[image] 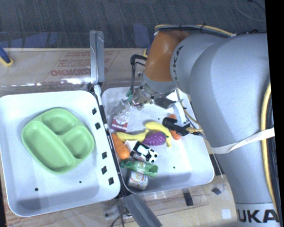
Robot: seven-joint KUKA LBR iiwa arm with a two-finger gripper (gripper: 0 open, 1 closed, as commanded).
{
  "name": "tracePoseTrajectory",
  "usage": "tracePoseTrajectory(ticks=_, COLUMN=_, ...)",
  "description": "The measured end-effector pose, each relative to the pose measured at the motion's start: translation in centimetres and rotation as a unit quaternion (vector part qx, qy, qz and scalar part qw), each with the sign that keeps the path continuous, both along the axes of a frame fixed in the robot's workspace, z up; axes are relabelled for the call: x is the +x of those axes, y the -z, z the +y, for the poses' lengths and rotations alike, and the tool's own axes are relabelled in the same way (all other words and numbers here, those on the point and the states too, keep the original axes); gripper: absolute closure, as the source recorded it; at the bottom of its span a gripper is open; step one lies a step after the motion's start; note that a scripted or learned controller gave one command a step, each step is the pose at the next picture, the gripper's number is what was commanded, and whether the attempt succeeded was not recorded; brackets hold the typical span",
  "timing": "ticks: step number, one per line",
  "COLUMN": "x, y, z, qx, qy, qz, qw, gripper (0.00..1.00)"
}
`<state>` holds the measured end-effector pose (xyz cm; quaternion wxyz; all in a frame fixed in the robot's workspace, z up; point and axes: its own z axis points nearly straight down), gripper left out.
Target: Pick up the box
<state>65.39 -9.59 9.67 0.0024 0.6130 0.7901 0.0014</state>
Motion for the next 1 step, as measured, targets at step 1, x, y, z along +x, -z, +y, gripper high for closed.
tracePoseTrajectory(ticks=1, x=-0.33, y=-0.03, z=-0.06, qx=0.0005, qy=-0.007, qz=0.000, qw=1.0000, gripper=0.00)
